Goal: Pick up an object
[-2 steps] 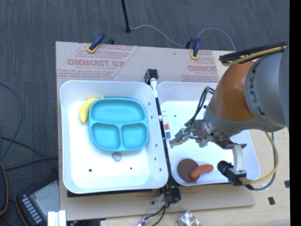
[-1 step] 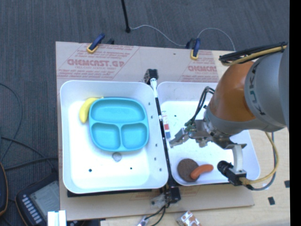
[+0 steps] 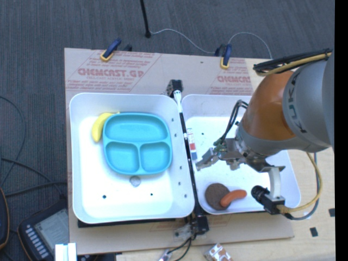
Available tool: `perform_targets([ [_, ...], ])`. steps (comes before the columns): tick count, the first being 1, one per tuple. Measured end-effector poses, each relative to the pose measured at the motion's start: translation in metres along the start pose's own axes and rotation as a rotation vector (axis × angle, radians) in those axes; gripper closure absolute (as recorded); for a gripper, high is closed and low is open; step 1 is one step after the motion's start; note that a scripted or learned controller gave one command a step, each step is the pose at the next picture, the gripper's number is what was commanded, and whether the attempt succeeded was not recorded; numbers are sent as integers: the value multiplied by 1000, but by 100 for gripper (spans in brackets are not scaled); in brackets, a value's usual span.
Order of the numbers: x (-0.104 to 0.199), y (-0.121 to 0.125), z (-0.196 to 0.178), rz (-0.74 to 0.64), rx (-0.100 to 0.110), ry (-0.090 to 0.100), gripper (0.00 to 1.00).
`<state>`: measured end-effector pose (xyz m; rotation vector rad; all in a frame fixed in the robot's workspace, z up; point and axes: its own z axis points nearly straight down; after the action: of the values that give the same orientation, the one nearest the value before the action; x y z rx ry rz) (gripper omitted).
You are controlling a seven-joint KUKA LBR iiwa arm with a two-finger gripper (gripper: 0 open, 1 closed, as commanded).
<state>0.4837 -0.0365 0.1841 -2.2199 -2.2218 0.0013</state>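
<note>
I am looking down at a slant on a counter (image 3: pixel 87 75) holding two shallow white bins side by side. The right bin (image 3: pixel 291 170) holds two small things close to its near edge: a brown round disc (image 3: pixel 215 194), perhaps a toy cookie, and an orange sausage-shaped toy (image 3: pixel 234 198) resting against the disc's right side. The sausage's long axis runs roughly from eight o'clock to two o'clock.

The claw (image 3: pixel 209 159) hangs over the middle of the right bin, its tip pointing toward nine o'clock, near the divider between the bins. The sausage lies at about five o'clock from the claw tip, near but clearly apart; the disc sits at about six o'clock. I cannot tell whether the claw is spread or pressed together, and I see nothing gripped in it.

The arm (image 3: pixel 283 110) reaches in from three o'clock, its orange band above the wrist, bent down into the bin.

The left bin (image 3: pixel 81 162) holds a blue divided plate (image 3: pixel 137 143) with a banana (image 3: pixel 99 125) at its ten o'clock edge.
</note>
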Motion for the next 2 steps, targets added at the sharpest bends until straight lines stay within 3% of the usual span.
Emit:
perform_targets([
  [1, -66, 1, 97, 1, -4, 0, 0],
  [2, -67, 3, 86, 2, -9, -1, 100],
])
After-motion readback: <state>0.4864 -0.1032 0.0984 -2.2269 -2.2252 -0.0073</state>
